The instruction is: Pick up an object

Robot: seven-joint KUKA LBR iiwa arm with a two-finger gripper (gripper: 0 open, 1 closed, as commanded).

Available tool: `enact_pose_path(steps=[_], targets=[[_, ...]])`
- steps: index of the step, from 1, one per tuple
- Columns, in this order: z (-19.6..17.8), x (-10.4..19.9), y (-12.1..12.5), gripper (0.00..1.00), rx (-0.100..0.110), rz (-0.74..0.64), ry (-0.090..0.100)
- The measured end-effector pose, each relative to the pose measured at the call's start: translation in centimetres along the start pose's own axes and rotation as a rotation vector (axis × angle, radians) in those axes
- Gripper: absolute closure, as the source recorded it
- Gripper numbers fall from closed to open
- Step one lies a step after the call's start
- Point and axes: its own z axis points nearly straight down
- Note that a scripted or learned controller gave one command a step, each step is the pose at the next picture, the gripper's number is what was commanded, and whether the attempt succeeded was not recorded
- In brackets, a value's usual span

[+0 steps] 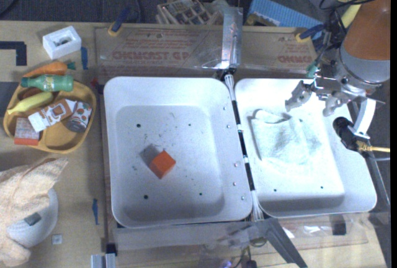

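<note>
While arm enters from right, its upper body is cut off by frame edge.
Hidden/unclear: gripper (313, 94) finger gap hard to read against white bin, cannot tell claw state; nothing seen between fingers.
Gripper spot: over right bin (356, 195), upper part, near back wall.
Cloth: white cloth (286, 138) lies crumpled in right bin, low contrast, edges hard to trace.
Task thing: orange block (164, 164) sits in left bin (124, 111), centre-left of floor, well apart from gripper.
Block pose: corner toward camera, roughly cubic, no clear long axis; dark shadow on its upper left.
Between them: ridge where bins meet.
Around: yellow bowl (59, 142) of toy food left of bins, beige towel (28, 189) below it, small white box (61, 41) above it.
</note>
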Motion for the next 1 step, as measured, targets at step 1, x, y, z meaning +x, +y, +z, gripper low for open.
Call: enact_pose_path(steps=[1], targets=[[-1.03,0.06,0.09,1.00,-0.003,-0.002,-0.002]])
